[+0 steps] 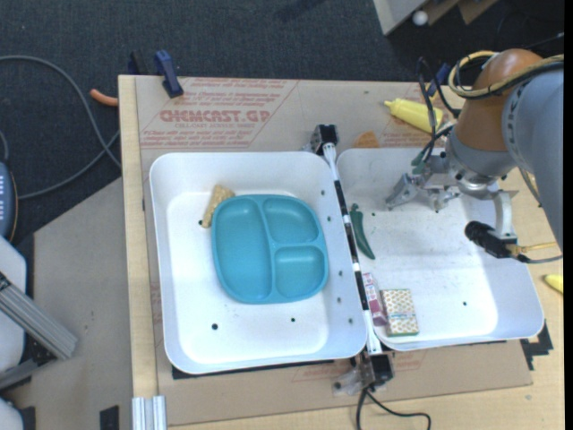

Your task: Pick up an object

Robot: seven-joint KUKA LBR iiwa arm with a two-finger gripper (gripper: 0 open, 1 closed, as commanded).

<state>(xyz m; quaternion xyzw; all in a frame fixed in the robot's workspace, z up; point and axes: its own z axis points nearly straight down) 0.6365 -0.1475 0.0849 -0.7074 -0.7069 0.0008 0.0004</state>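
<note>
Where gripper (428,189) hovers, seemingly open floor

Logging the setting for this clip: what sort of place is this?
Probably a robotics lab bench: two white bins clamped side by side on a board, a grey arm reaching in, and cables on dark carpet.

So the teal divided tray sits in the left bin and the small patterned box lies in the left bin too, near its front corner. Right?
Not quite. The camera view shows the teal divided tray in the left bin, but the small patterned box lies in the right bin, near its front left corner.
</note>
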